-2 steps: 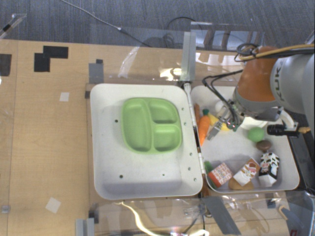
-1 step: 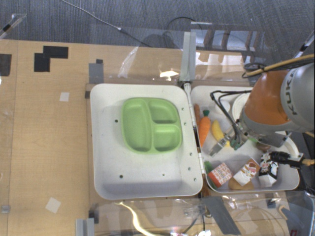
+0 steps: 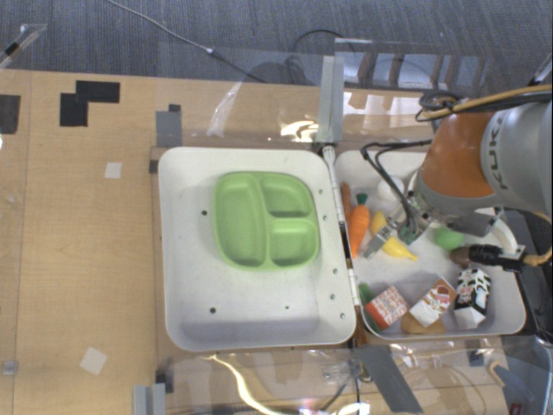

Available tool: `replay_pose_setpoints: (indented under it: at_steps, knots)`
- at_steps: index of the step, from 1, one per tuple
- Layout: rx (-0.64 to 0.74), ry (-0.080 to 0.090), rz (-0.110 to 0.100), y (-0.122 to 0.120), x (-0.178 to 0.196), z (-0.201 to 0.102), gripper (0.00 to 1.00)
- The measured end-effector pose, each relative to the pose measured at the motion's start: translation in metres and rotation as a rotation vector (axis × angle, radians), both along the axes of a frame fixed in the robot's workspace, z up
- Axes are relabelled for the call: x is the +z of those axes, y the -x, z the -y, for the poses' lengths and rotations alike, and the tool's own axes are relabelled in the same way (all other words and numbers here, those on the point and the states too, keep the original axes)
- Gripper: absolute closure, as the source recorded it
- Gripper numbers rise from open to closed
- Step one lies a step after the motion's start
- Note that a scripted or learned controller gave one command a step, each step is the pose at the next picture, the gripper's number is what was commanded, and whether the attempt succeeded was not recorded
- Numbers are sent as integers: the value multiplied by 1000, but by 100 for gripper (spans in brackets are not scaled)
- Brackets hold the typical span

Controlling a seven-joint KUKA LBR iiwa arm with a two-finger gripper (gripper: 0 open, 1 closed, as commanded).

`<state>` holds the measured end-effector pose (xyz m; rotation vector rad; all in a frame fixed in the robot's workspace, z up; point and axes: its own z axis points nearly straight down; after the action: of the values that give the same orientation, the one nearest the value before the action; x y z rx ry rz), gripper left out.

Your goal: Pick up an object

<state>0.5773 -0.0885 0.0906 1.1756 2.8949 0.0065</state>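
Observation:
My gripper (image 3: 380, 239) hangs low over the left part of the right bin (image 3: 510, 318), reaching in from the right under the orange wrist band. It sits between an orange carrot (image 3: 359, 223) on its left and a yellow piece (image 3: 400, 249) just to its right, and seems to touch or overlap both. Whether anything is held cannot be made out. A green item (image 3: 449, 237) lies partly under the wrist.
A green divided plate (image 3: 263, 219) lies in the left bin (image 3: 199, 318). Along the right bin's front are a red box (image 3: 387, 305), a white and red carton (image 3: 435, 299), a brown item (image 3: 417, 323) and a black and white carton (image 3: 472, 289). Black cables loop above the wrist.

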Motion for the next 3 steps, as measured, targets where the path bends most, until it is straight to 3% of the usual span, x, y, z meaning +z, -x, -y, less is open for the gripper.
replay_pose_setpoints:
  at_steps: [1,2,3]
  knots:
    - [6,4,16,-4,15,0,100]
    - [103,4,3,-70,146,51,100]
    - [19,-4,-5,5,167,-20,100]
